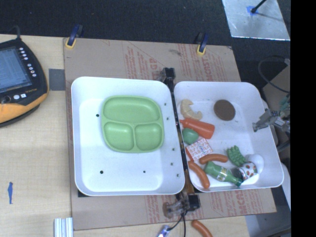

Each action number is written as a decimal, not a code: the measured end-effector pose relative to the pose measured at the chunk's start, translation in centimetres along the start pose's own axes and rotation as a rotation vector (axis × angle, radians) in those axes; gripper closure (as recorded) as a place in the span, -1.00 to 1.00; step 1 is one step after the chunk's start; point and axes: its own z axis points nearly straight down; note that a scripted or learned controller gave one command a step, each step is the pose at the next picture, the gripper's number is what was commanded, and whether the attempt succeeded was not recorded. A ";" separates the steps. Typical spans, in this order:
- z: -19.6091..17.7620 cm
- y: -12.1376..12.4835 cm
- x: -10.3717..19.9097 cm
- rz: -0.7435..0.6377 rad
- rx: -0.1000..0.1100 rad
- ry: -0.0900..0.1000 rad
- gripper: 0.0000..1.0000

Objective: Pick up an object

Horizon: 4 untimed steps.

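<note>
Status: approach stage, nothing grasped. The tool [270, 120] sits at the right edge of the right bin [247, 89], over its rim, well apart from the objects inside. Its opening cannot be judged from this view, and nothing is visible held in it.

Candidate objects all lie in the right bin. A brown disc [224, 109] rests alone on the far side, nearest the tool. A pale curved piece [189, 110] lies at the far left, with a carrot [199, 128] just beside it. Nearer the middle are a patterned card [199, 148] and a sausage [213, 158]. A second sausage [198, 175], a green bottle [223, 173], a green leafy piece [235, 155] and a white speckled item [249, 168] crowd the near side, several touching.

Next move, in my judgement: travel left over the bin and descend on one object. The brown disc is the clearest target, though it looks flat and may be hard to pinch. The near cluster risks a grasp that catches two items or none.

Surroundings: the left bin [86, 132] holds a green divided plate [132, 123]. A teach pendant [19, 80] lies on the surface [34, 167] at far left. Another sausage [201, 227] lies outside the bins on the near side. None obstructs the approach.
</note>
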 end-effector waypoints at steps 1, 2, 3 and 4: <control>12.8 -0.4 3.3 -0.001 0.001 0.000 -1.00; 19.1 2.9 0.9 -0.001 0.001 -0.001 -1.00; 4.5 7.0 5.5 -0.001 -0.001 0.001 -1.00; 12.5 1.2 10.1 0.000 0.002 0.000 -1.00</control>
